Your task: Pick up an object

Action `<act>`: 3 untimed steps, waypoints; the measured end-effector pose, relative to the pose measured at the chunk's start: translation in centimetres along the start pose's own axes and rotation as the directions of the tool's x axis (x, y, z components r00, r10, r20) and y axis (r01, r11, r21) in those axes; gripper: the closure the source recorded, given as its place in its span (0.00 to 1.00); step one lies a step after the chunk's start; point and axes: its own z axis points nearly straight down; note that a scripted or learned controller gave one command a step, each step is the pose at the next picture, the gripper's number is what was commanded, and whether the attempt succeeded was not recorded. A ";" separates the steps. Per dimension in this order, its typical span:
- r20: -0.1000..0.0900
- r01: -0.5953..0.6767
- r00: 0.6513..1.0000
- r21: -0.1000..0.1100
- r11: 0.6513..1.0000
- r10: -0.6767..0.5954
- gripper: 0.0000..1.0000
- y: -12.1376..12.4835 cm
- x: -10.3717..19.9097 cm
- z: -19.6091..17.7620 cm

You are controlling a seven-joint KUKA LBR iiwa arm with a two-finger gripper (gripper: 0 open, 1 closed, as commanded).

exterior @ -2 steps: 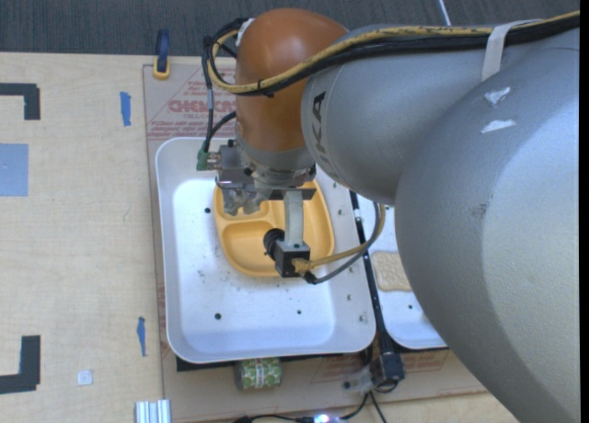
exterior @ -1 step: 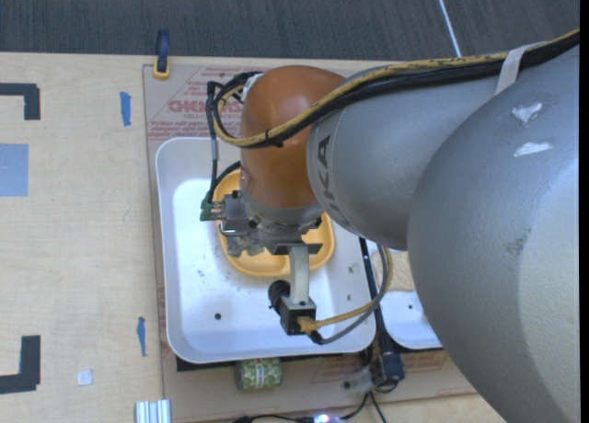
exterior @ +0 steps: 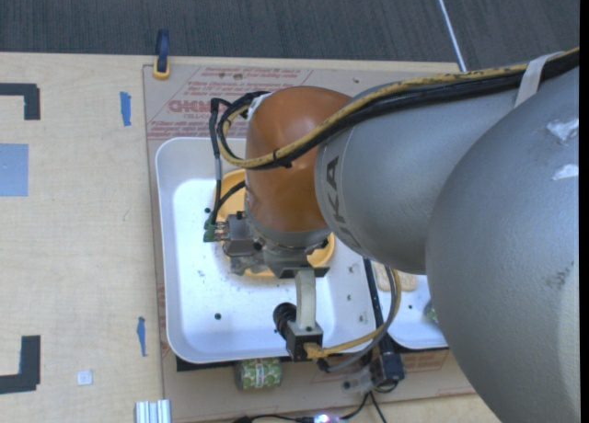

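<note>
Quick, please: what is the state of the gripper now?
Gripper: cannot be told; the arm's wrist covers it, low over the left bin.

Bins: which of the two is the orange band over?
The bin on the view's left; the orange band sits above its middle. The other bin peeks out beside the grey arm, further right.

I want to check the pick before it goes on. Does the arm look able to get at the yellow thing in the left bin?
Probably yes. The arm's wrist hangs right over the yellow thing in the left bin, and nothing else seems to stand between them. The wrist hides most of it, so I cannot judge the grip.
</note>
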 end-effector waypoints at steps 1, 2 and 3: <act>0.001 -0.001 1.000 0.001 1.000 0.001 1.00 0.0 0.0 1.9; -0.001 -0.002 1.000 -0.001 1.000 0.002 1.00 0.1 0.0 0.8; -0.003 -0.002 1.000 -0.003 1.000 0.002 1.00 0.1 0.1 -0.2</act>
